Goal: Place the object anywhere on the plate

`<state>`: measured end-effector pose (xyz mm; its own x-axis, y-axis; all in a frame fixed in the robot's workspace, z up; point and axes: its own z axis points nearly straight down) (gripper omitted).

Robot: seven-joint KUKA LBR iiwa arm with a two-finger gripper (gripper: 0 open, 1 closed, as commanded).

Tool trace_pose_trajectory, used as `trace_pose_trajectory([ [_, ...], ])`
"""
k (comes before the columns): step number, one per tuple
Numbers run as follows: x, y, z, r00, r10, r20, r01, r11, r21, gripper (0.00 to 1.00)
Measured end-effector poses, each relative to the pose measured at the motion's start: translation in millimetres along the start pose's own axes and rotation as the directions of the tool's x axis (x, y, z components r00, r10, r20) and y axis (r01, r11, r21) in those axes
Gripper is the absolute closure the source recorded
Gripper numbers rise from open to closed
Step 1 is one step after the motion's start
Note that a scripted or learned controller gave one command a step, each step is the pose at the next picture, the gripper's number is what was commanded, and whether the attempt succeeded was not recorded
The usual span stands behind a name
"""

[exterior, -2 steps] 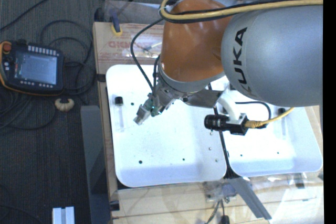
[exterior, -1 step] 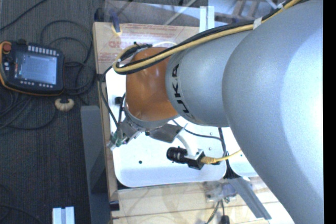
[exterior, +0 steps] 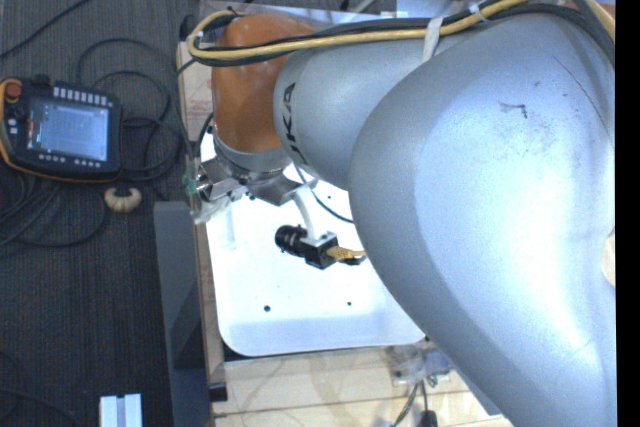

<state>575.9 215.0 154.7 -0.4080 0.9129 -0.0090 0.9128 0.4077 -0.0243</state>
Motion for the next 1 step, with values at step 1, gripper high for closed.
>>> trace_pose_trajectory([
  [1, 8.2, 5.1, 1.5, 1.0, -0.008, -0.005, 0.008, 1.0, -0.021, 0.0],
])
